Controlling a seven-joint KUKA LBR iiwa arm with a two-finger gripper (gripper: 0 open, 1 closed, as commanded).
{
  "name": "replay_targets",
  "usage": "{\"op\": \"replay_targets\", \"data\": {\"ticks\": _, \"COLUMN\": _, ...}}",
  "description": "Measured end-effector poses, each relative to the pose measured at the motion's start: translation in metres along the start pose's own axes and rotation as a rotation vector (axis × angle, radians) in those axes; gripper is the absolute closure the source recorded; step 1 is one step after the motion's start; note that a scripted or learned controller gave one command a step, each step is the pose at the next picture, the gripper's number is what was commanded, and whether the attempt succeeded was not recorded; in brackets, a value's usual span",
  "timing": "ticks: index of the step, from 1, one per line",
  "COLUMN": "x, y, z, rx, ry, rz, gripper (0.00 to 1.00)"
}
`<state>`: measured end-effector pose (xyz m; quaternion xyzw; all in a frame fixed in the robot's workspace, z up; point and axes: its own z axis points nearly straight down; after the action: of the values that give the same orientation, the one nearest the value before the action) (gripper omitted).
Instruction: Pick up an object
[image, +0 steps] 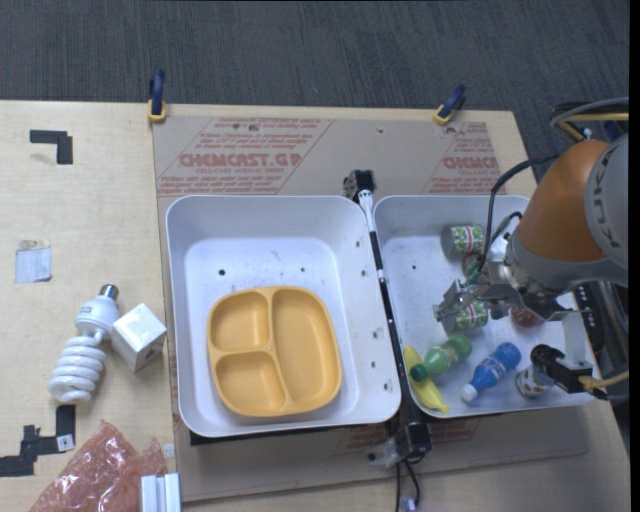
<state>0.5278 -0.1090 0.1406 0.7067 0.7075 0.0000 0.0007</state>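
The right bin holds several small items. A green and white can lies near its far wall. A second small can lies mid-bin, directly at my gripper, which hangs low over it from the grey arm with the orange band. Whether the can is gripped is hidden. Nearer the front lie a green bottle, a yellow banana, a blue bottle and a small dark-capped jar. A reddish item peeks out beneath the wrist.
The left bin holds a yellow divided plate. Outside it on the bench, at the left, lie a spiral light bulb, a white cube and a red mesh bag. Cables run along the right edge.
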Motion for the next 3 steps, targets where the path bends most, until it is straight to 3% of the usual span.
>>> {"op": "replay_targets", "data": {"ticks": 1, "x": 0.011, "y": -0.041, "z": 0.048, "rx": 0.001, "ry": 0.001, "rz": 0.003, "gripper": 0.00}}
{"op": "replay_targets", "data": {"ticks": 2, "x": 0.010, "y": -0.039, "z": 0.039, "rx": -0.002, "ry": 0.001, "rz": 0.003, "gripper": 1.00}}
{"op": "replay_targets", "data": {"ticks": 3, "x": 0.069, "y": -0.049, "z": -0.052, "rx": 0.000, "ry": 0.000, "rz": 0.000, "gripper": 1.00}}
